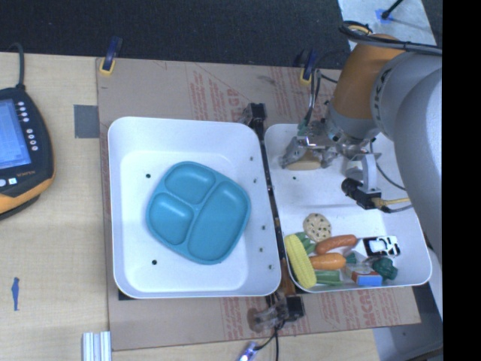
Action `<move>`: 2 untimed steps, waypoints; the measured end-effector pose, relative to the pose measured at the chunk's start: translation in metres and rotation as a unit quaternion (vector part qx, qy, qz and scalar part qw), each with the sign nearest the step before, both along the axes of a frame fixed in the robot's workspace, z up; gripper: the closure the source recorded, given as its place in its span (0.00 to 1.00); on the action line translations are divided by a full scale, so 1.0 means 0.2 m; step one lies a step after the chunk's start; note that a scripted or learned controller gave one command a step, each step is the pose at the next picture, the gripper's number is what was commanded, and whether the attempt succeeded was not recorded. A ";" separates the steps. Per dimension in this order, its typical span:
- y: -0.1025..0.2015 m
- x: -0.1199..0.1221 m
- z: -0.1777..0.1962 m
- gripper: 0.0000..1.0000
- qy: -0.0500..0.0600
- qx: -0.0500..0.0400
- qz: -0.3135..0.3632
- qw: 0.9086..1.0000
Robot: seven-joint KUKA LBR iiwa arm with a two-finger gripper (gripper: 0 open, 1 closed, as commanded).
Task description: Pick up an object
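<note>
My gripper (307, 155) hangs low over the far end of the right bin (334, 194), under the arm's orange band. A flat tan piece (303, 166) lies right beneath it on the bin floor; I cannot tell whether they touch. Toward the near end of that bin a round chocolate-chip cookie (317, 226) rests by itself. Below the cookie is a pile of toy food: a yellow corn cob (299, 260), a red sausage (336, 242), an orange carrot (328, 262), a black-and-white block (380, 245) and green pieces (385, 268).
The left bin (128, 149) holds a blue divided plate (198, 211). A black and orange handheld pendant (19, 153) lies on the bench at far left. A black cable clip (362, 192) from the arm hangs over the right bin's right side.
</note>
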State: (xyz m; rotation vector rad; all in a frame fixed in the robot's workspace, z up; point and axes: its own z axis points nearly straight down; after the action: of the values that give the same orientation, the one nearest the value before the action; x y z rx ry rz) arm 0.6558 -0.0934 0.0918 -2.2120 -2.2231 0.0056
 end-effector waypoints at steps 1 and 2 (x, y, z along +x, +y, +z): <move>0.00 0.00 0.00 0.00 0.000 0.000 0.000 1.000; -0.03 0.00 0.00 0.00 -0.001 0.000 -0.001 1.000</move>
State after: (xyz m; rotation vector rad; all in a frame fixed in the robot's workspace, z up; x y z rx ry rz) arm 0.6561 -0.0985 0.0919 -2.2158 -2.2214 0.0046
